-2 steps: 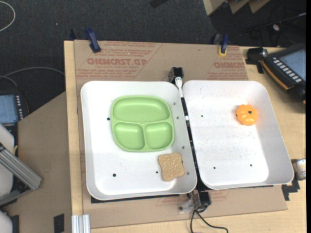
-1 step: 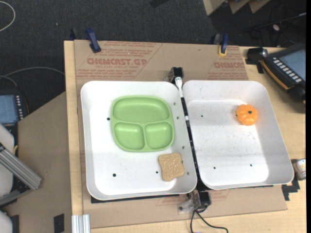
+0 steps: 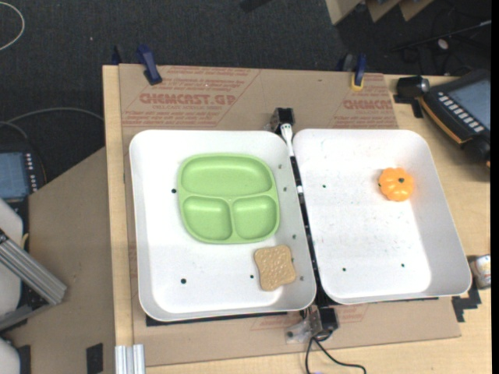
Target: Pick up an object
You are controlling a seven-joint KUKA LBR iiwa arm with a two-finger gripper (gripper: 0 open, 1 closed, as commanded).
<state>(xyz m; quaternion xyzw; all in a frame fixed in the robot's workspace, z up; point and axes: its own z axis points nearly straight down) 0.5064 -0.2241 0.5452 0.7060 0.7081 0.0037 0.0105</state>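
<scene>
On the cardboard-topped bench [image 3: 234, 92], your likeliest pick is the small orange pumpkin [image 3: 396, 184] sitting near the right bin's [image 3: 366, 283] far right corner, probably light, hard and roll-prone, so pinch across its ribbed belly; gripper state I cannot tell.

Gripper pose and state indiscernible.
</scene>
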